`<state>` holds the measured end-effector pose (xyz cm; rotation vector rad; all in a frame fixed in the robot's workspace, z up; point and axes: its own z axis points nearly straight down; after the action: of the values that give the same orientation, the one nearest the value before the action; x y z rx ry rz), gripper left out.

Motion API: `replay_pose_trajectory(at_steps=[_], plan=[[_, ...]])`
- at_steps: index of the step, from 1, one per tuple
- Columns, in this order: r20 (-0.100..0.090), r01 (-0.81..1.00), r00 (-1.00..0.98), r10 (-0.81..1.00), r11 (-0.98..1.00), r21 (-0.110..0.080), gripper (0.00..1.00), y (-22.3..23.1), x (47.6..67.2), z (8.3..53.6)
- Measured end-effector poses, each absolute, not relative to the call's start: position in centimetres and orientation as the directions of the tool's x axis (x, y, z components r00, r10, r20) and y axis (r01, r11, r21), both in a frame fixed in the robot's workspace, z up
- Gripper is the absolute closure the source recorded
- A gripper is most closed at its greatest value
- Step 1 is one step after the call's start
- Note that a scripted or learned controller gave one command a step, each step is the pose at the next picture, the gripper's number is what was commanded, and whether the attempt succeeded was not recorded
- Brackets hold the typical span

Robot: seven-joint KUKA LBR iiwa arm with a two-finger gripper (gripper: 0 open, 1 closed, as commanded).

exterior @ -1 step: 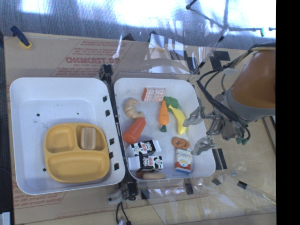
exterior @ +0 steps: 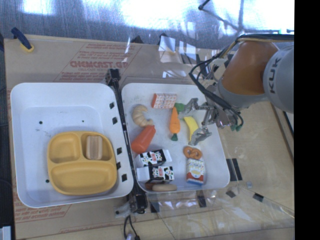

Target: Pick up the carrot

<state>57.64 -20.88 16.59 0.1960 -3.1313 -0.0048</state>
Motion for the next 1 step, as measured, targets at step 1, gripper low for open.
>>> replay_pose_trajectory(at_steps=[1], plan=[[0.005, -0.001, -1.000, -0.001, 1.000, 0.003, 0.00, -17.51, 58.89, 8.90]])
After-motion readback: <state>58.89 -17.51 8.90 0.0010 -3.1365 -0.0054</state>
